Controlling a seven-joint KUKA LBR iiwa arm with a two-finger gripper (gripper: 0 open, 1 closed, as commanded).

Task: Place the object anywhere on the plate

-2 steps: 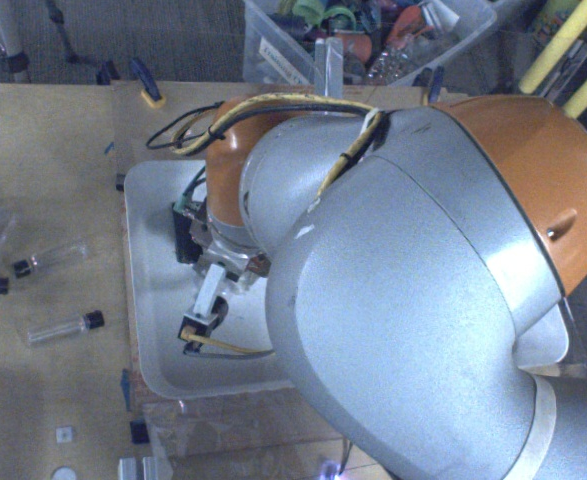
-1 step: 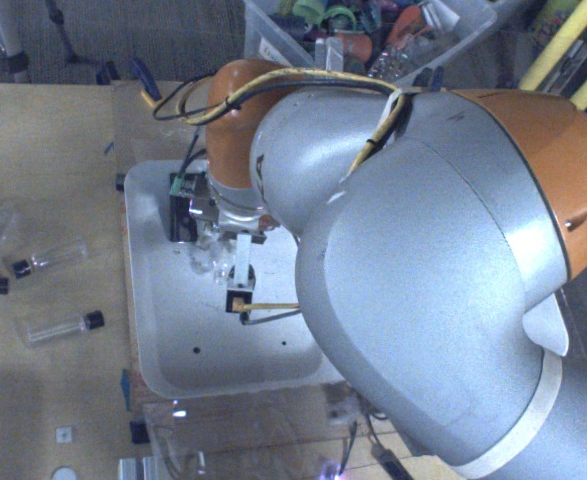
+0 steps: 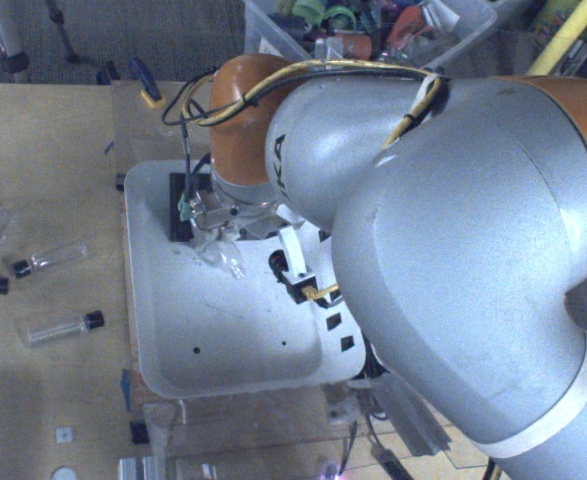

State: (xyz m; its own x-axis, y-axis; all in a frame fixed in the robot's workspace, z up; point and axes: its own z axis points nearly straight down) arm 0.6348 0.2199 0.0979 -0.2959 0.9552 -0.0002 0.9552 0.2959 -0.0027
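Filling the right half of the frame, nearest the camera, is the grey robot arm point(image 3: 453, 258) with its orange band point(image 3: 241, 118) left of upper centre. Below that band the gripper point(image 3: 216, 230) points down into the white bin point(image 3: 173, 358) at centre left. Something small, pale and see-through sits right at the gripper's tip, touching or just above the bin floor; it may be the object, but it is too faint to name, and I cannot tell how the gripper is set or whether it has hold of anything.

No plate can be made out; the arm covers most of the bin's right side. Judging by this, the grasp is the step in hand, with placing yet to come. Next the gripper would need a firm hold, then a lift clear of the bin wall.

Clear vials point(image 3: 63, 325) with dark caps lie on the wooden tabletop point(image 3: 43, 148) at left. A crate of colourful items point(image 3: 373, 13) sits at top.
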